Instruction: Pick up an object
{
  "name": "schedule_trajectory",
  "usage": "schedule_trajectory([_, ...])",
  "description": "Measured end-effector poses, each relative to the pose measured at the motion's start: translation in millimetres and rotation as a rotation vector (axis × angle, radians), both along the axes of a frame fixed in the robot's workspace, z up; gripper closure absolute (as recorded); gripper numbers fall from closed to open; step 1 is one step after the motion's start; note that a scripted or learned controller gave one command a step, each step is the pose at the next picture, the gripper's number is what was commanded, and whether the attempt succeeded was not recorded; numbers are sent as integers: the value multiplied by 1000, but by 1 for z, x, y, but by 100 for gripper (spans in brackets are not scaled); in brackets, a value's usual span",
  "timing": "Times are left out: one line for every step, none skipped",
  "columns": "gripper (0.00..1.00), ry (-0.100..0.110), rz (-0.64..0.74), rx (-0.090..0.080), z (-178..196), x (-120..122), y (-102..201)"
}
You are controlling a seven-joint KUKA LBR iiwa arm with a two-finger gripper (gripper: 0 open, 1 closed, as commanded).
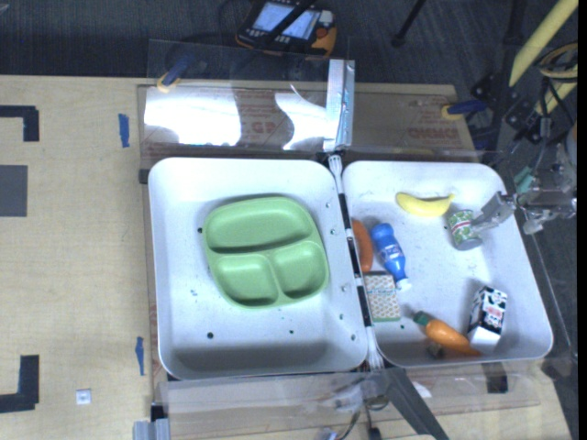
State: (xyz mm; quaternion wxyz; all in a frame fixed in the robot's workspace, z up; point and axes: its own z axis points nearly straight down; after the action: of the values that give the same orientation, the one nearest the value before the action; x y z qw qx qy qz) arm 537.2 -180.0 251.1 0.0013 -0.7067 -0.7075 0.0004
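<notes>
A pale wooden bench (73,273) marked with blue tape sits against a dark carpeted floor, and two shallow white bins rest side by side on it. The left bin (174,328), far from the tool, holds a green divided tray (266,250). The right bin (523,273) carries everything worth picking, and the gripper (500,207) hangs over its far right part, at the end of an arm that reaches in from the right edge.

Just beside the gripper, toward the bin's middle, lies a small green-labelled can (464,228); it looks to be touching or nearly touching the tool, but whether the gripper is spread, closed or gripping anything cannot be told at this angle. Beyond the can sits a yellow banana (424,205). Farther off, by the dividing wall, a blue bottle (389,251) lies next to an orange carrot-like piece (363,244), with a small patterned packet (382,297) below them. Toward the near rim lie a second carrot (442,334) and a black-and-white carton (490,313).

The can is probably the target. The chief risk is that its round body rolls or squirts sideways if contact lands off-centre, sending it toward the banana. A descent too close to the right wall could also catch the bin's rim and shift it.
</notes>
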Motion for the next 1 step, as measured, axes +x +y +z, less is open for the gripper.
schedule_trajectory([0, -3, -125, -1, -95, 73, -5])
